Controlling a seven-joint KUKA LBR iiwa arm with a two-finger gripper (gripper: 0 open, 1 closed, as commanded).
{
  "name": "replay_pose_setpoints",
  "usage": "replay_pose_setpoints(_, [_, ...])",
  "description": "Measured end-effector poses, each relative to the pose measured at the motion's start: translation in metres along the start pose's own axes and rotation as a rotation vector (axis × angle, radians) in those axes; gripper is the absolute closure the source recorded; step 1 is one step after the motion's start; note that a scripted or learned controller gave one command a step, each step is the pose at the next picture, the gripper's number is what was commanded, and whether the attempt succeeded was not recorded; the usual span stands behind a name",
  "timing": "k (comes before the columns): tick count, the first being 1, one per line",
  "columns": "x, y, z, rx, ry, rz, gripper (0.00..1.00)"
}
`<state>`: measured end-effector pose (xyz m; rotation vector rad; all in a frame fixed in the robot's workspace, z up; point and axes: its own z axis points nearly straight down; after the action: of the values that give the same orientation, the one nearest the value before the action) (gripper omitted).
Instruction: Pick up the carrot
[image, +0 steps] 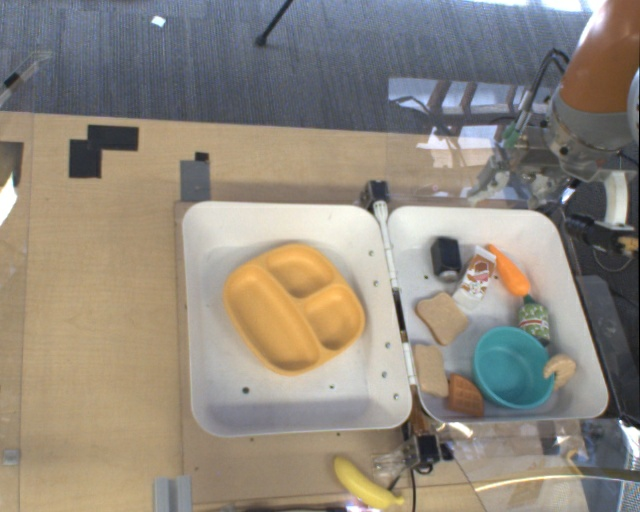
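In the right bin (560, 240), against its far right side, the carrot (512, 272) lies slanted, orange, with its lower end pointing toward the green bottle (534, 321). The bottle sits just beside that lower end. A small carton (478, 276) with red and white print lies just to the carrot's left, close to touching it. A black block (445, 256) stands left of the carton. Nearer the bin's middle lies a slice of bread (442, 317); a second tan slice (431, 370) rests at the left wall, with a brown waffle-like piece (465, 395) beside it at the near edge. A teal bowl (511, 367) occupies the near right part, and a pale mushroom-shaped piece (558, 370) leans on its right rim. Nothing lies on top of the carrot; carton and bottle crowd it on two sides.

The left bin (200, 380) holds a yellow divided plate (293, 306). A banana (364, 485) lies on the bench in front of the bins.

The arm (600, 70) stands above the far right corner of the right bin, well apart from the carrot. The gripper (510, 165) hangs beyond the bin's far rim; whether it is open or closed cannot be told. It holds nothing that can be seen.
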<state>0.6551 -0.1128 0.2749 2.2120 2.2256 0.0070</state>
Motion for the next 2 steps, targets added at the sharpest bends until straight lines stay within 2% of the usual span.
replay_pose_setpoints(1, [-0.048,0.001,0.082,0.01,0.0,0.105,0.0])
replay_pose_setpoints(2, [-0.07,-0.022,0.175,-0.005,0.0,0.194,0.0])
